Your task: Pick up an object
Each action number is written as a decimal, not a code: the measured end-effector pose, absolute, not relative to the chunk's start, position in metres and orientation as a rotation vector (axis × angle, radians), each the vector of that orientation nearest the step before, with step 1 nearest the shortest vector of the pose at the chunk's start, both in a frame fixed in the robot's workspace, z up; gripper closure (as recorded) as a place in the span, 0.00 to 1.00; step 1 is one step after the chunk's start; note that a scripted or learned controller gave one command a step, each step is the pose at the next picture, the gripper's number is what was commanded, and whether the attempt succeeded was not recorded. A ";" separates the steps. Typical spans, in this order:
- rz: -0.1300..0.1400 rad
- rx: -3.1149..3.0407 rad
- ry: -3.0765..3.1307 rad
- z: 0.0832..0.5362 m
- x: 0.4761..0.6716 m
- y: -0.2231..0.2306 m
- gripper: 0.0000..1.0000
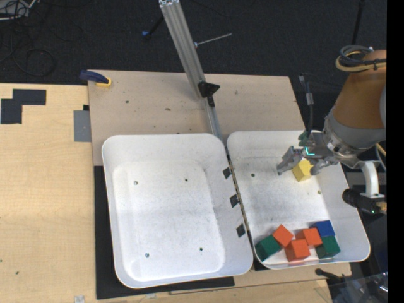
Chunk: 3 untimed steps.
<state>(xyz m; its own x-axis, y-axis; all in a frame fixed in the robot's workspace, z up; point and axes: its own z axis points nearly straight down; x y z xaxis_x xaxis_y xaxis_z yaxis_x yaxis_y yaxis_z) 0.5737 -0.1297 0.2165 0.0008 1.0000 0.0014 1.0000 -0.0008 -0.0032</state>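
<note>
A yellow block (302, 170) is in the upper middle of the right bin (278, 194), directly under my gripper (304, 163). The gripper comes in from the right on the grey arm with the orange band (360, 103). Its grey parts spread to either side of the block, and from this angle I cannot tell whether the block is gripped or resting on the bin floor. A pile of blocks lies in the bin's near right corner: two orange blocks (283, 235) (298, 249), a third orange one (312, 237), a blue one (324, 228) and two green ones (269, 247) (327, 249).
The left bin (126, 163) lies beside the right one, with black clips (231, 188) along the shared edge. A slanted aluminium rail (186, 46) rises behind the bins. Cables and a black mount (363, 197) sit at the far right.
</note>
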 end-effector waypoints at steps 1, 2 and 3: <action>0.008 -2.216 -2.215 0.159 0.578 -0.122 0.00; 0.007 -2.218 -2.215 0.114 0.581 -0.119 0.00; 0.002 -2.224 -2.216 0.092 0.582 -0.118 0.00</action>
